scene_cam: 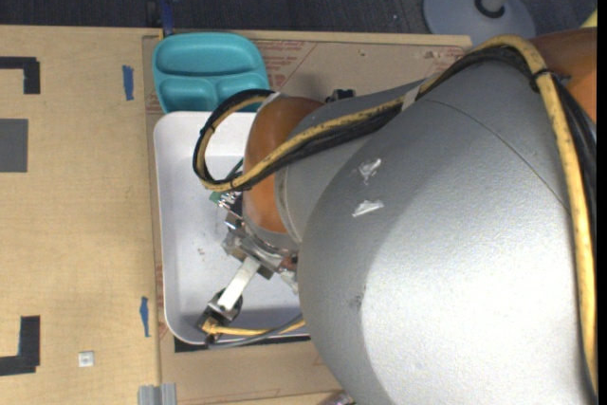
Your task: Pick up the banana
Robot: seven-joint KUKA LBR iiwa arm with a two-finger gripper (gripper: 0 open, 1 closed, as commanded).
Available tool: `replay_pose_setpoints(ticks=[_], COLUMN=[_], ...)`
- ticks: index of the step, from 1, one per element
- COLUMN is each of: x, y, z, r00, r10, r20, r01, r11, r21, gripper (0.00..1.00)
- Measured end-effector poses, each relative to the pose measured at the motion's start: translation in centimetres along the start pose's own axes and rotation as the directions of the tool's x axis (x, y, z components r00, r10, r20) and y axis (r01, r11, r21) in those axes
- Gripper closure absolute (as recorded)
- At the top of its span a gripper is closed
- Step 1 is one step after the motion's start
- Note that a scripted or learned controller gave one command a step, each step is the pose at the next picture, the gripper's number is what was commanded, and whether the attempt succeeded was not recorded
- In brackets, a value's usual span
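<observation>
My grey arm (446, 232) reaches in from the right, and its orange band (270, 156) hangs over the left white bin (180, 204). The gripper (245, 247) is low inside this bin, near its middle and towards the front right. The arm's bulk covers the right part of this bin and everything to its right, so whatever lies under it is hidden. The part of the bin floor that shows is bare white.
A teal divided tray (204, 71) lies just beyond the bin's far edge. Brown cardboard (76, 204) with black and blue tape marks covers the bench to the left. A grey stand base (474, 5) sits on the dark floor at the back right.
</observation>
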State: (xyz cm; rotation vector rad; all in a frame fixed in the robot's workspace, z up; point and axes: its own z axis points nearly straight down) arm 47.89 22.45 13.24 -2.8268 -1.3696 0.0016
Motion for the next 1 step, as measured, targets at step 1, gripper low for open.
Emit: replay_pose_setpoints(ticks=[1], x=[0.03], y=[0.0], z=[-9.63], r00=[0.992], r10=[-0.129], r20=[0.0], r01=[0.129], r11=[0.992], r21=[0.0], gripper=[0.0])
